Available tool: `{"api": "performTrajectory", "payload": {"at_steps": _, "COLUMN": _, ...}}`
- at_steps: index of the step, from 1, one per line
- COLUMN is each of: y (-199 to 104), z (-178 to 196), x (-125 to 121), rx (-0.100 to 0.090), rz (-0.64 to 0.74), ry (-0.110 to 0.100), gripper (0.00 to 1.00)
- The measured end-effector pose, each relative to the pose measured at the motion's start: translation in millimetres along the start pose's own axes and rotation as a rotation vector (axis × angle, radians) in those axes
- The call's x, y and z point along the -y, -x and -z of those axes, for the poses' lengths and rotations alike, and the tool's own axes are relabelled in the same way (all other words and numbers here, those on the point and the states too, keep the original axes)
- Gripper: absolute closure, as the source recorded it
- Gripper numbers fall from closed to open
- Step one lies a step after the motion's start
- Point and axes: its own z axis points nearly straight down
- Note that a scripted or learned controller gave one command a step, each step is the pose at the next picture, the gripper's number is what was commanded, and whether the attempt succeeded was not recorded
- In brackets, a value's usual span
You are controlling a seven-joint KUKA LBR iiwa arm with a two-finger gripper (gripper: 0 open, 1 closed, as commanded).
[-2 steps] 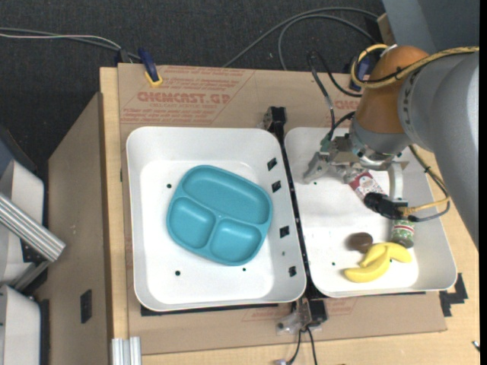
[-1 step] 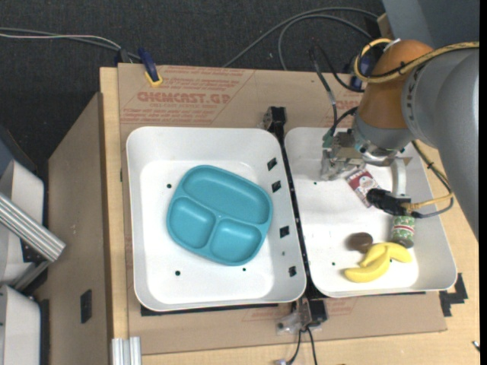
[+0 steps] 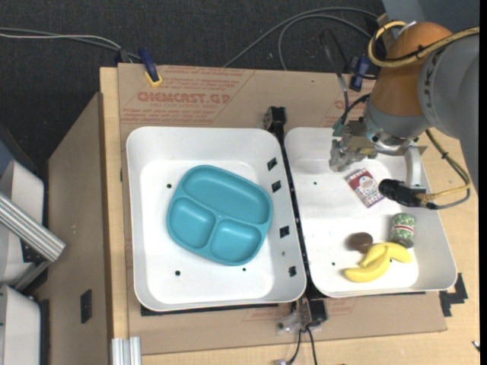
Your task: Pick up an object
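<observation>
- My gripper (image 3: 344,152) hangs over the right bin (image 3: 319,278), far end; finger state: cannot tell
- Small red-and-white packet (image 3: 363,186) lies just beside it, toward the near side, long axis slanted

We count two shallow white bins, the left bin (image 3: 144,204) and the right bin (image 3: 319,204). We see one teal divided plastic plate (image 3: 219,214), one yellow banana (image 3: 377,263), one small red-and-white packet (image 3: 364,186), one green-labelled can (image 3: 403,229) and one brown rounded object (image 3: 360,242).
</observation>
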Motion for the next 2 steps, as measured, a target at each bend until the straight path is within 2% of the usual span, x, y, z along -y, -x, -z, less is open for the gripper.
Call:
{"api": "performTrajectory", "payload": {"at_steps": 1, "y": 1, "z": 48, "x": 7, "rx": 0.0, "rz": 0.001, "ry": 0.0, "gripper": 1.0}}
{"api": "performTrajectory", "payload": {"at_steps": 2, "y": 0, "z": 72, "x": 5, "rx": 0.0, "rz": 0.001, "ry": -0.001, "gripper": 1.0}}
